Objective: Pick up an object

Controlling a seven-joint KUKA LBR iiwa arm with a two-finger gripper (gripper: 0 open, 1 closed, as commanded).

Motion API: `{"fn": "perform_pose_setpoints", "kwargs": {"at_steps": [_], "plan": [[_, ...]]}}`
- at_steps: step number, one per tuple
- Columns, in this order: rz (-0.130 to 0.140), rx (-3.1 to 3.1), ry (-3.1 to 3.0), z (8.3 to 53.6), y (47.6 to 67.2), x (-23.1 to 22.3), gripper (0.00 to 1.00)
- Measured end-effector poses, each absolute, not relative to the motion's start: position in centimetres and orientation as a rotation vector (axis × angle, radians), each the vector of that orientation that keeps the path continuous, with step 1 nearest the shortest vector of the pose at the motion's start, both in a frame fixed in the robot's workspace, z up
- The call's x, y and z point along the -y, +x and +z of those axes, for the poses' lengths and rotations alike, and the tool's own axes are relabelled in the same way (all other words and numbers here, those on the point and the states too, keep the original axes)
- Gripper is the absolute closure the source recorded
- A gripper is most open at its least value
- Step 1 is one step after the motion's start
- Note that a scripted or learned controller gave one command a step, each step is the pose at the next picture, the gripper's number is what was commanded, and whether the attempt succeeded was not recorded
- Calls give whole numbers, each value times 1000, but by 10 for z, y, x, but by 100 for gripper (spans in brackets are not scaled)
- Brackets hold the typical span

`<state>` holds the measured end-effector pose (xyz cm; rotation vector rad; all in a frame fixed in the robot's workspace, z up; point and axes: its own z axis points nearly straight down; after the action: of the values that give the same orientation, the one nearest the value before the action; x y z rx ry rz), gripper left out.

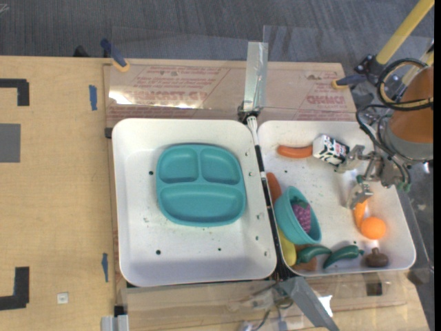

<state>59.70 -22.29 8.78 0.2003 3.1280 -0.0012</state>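
From above, the arm (413, 126) is reaching in from the right and the gripper (363, 178) is hovering low over the right bin (406, 254), its fingers spread open with nothing between them, just above an orange carrot (360, 211) and an orange ball (373, 227). A sausage (295, 152) and a black-and-white toy (331, 150) are lying along the far side, a teal bowl (298, 218) is tilting against the divider, and a teal tray (201, 185) is sitting flat in the left bin (131, 205).
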Motion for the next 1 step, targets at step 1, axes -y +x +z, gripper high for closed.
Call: {"fn": "perform_pose_setpoints", "kwargs": {"at_steps": [1], "plan": [[-1, -3101, 444, 88, 526, 223, 0]]}}
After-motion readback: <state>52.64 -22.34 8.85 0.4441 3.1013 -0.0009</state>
